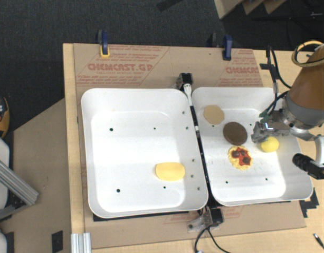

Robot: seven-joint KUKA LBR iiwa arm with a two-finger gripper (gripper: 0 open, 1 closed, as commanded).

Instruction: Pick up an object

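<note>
While we scan from the left, we meet the left bin (93, 141) first, with a yellow oval piece (170, 171) lying near its lower right corner. Across the divider, the right bin (278, 191) holds a tan disc (213, 114), a dark brown disc (235, 133) just below it, and a yellow piece with red topping (240, 157). Farther right, a small yellow ball (269, 144) sits right under the gripper (263, 130), touching or nearly so; we cannot tell how the gripper is set. The arm (310, 96) enters from the right.
</note>
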